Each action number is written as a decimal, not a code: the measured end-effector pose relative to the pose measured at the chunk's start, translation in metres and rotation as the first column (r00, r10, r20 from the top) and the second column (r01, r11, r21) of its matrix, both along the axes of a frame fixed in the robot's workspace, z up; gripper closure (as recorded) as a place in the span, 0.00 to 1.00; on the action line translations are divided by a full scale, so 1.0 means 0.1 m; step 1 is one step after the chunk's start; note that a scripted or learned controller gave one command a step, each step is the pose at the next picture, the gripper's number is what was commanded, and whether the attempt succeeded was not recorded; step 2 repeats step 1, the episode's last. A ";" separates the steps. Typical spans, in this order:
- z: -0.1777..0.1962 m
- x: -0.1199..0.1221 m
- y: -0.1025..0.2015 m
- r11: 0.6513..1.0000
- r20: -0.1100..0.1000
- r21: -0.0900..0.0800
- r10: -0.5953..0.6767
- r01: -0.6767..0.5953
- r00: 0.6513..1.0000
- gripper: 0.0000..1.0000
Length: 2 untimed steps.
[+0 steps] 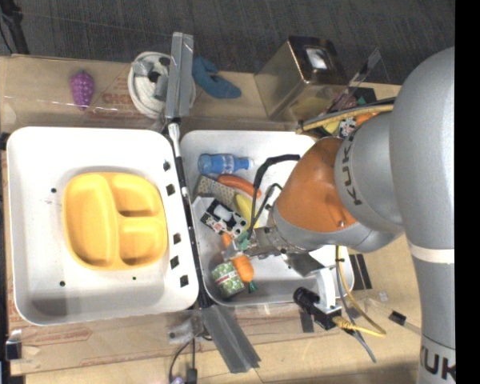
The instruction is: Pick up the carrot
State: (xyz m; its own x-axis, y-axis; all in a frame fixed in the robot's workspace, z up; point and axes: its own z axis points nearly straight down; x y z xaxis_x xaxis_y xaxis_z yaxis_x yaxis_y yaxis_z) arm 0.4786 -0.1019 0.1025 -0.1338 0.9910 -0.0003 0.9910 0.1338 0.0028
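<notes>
The arm (400,174) bulks largest, its grey body and orange band (312,194) hanging over the right bin (194,146) and hiding much of it. Below the band the gripper (242,250) points down into the bin's near-left part. How far its fingers stand apart I cannot tell; the wrist and clutter hide them, and nothing shows plainly between them.

The carrot (242,269) lies just below the fingers, orange with a green top, close enough that touch or gap cannot be judged. Just left of it and lower sits a green-and-white packet (224,278). Above the fingers lie a black-and-white card (221,214), a yellow banana (244,206) and a red-orange pepper (238,185); farther up still, a blue bottle (220,164) at the bin's far edge.

Well to the left of the fingers, the left bin (32,294) bears a yellow divided tray (116,218). On the bench beyond it rest a purple grape bunch (82,88), a white rope coil (150,82) and a blue cloth (212,78).
</notes>
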 end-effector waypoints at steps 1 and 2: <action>1.30 0.42 0.35 0.997 -0.005 0.001 -0.072 0.072 0.997 1.00; 1.30 0.42 0.35 0.997 -0.005 0.001 -0.072 0.072 0.997 1.00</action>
